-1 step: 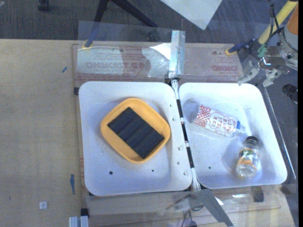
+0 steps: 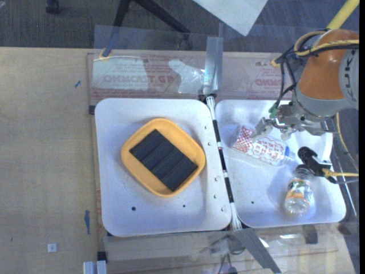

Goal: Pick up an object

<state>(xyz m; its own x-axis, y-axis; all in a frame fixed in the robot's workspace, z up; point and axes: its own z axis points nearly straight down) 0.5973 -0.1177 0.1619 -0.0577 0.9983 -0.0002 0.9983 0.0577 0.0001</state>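
My gripper [image 2: 275, 123] hangs over the back of the right bin [image 2: 251, 207], under the grey arm with its orange band. Just below and left of it, a red-and-white patterned wrapped item [image 2: 258, 146] lies flat on the bin floor. I see nothing between the gripper and that item. A small clear plastic bottle [image 2: 297, 194] lies toward the bin's front right, apart from the gripper. In the left bin [image 2: 114, 210], a yellow rounded dish with a black ridged pad on it [image 2: 162, 156] sits near the middle.
A ridge [image 2: 222, 170] divides the two bins. Clear plastic sheeting [image 2: 188, 76] lies behind them on the wooden bench. An office chair base [image 2: 131, 1] stands on the floor beyond.
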